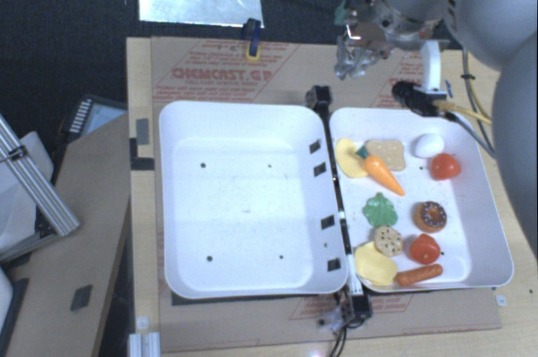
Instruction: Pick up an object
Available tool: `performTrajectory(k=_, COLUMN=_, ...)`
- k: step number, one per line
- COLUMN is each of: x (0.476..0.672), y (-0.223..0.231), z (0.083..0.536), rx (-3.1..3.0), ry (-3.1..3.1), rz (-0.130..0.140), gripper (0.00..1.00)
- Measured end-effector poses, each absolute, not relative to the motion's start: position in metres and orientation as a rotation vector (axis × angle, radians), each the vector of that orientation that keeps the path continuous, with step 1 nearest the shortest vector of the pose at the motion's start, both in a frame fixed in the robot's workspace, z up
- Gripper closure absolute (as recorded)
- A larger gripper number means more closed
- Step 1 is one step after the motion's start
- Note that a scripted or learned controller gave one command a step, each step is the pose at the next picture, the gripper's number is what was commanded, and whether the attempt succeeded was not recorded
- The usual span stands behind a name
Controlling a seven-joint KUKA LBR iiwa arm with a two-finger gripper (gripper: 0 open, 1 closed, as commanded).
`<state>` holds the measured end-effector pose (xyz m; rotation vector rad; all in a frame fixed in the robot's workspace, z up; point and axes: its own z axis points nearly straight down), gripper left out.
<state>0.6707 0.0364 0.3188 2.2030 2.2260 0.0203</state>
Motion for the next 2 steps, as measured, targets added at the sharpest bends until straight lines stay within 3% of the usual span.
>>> performTrajectory(k=1, x=0.662, y=0.119, z=0.358, rx=2.207, ry=2.233, rz=0.010, gripper=1.00)
performTrajectory(k=2, x=0.669, y=0.198, z=0.432, rx=2.209, ry=2.229, rz=0.013, gripper=1.00)
